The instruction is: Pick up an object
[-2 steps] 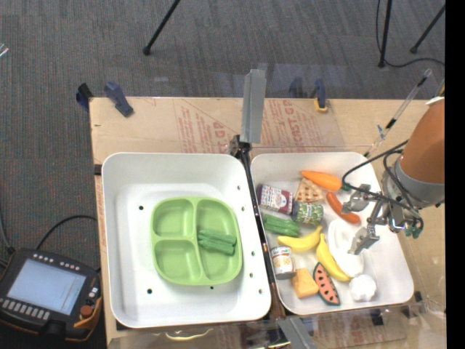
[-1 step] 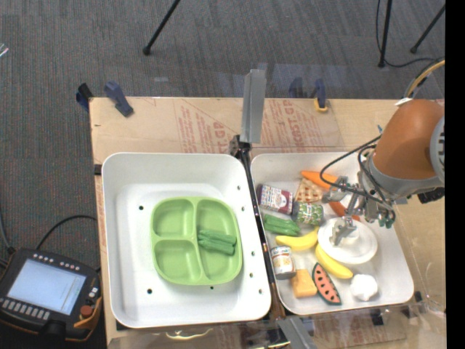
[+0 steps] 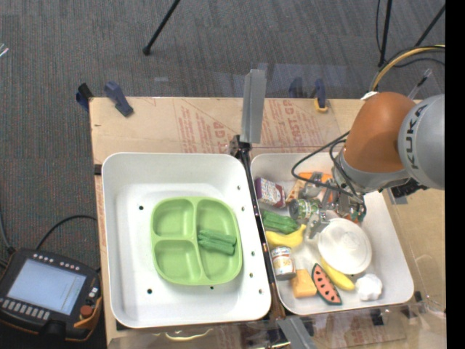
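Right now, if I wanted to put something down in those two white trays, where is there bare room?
The left bin has bare white floor all round the green divided plate, widest along its left and top walls. The right bin is crowded: toy food, a white bowl and the gripper above; only thin strips by its right wall look free.

Two white bins side by side on the bench. Left bin (image 3: 123,195) has a green divided plate (image 3: 178,238) with a green bean-looking thing (image 3: 216,241) lying in its right section. Right bin (image 3: 396,257) is crammed: banana (image 3: 285,237), small can (image 3: 282,262), watermelon slice (image 3: 326,284), white bowl (image 3: 344,246). The gripper (image 3: 323,211) sits low over the clutter near the bowl's far-left edge.
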